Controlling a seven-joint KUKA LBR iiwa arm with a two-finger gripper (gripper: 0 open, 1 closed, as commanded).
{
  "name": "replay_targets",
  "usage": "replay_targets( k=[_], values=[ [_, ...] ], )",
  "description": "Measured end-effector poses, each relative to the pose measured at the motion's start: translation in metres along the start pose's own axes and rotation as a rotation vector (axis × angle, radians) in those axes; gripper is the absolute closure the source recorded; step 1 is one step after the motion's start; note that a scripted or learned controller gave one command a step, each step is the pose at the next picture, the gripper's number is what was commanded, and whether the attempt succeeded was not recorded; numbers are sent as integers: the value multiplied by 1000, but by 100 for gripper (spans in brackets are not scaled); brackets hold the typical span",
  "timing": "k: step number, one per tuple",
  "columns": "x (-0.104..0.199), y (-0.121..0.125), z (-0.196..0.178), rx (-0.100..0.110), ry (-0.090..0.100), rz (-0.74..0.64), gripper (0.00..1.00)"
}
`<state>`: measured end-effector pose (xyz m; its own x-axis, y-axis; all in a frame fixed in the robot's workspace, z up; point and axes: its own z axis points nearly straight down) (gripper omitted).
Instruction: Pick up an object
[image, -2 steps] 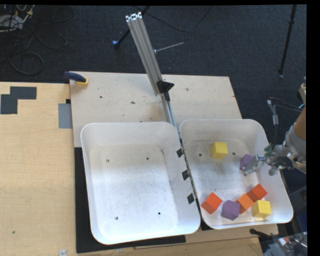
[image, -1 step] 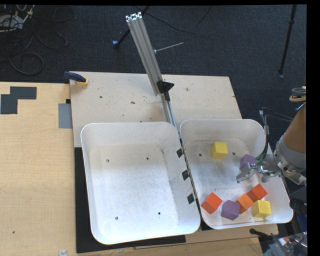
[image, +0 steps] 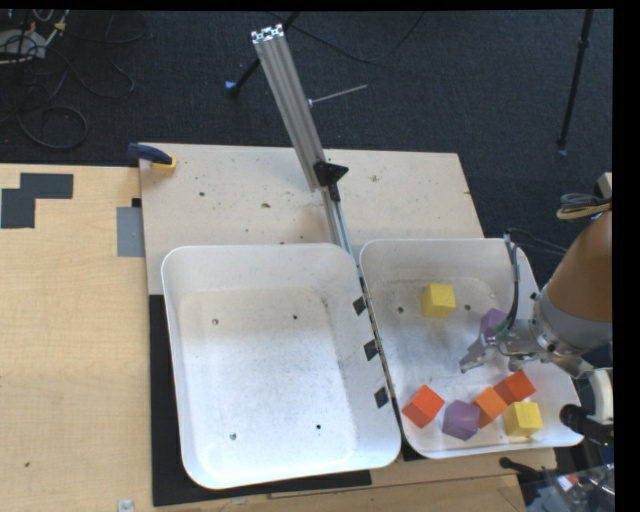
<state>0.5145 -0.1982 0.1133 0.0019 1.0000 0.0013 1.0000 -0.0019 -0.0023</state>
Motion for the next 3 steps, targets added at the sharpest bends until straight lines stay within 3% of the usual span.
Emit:
replay_targets(
  k=[1,3],
  values=[
    [-1,-1,-11,2,1,9,100],
    [-7,0,-106,-6,-2,-3,100]
  ],
)
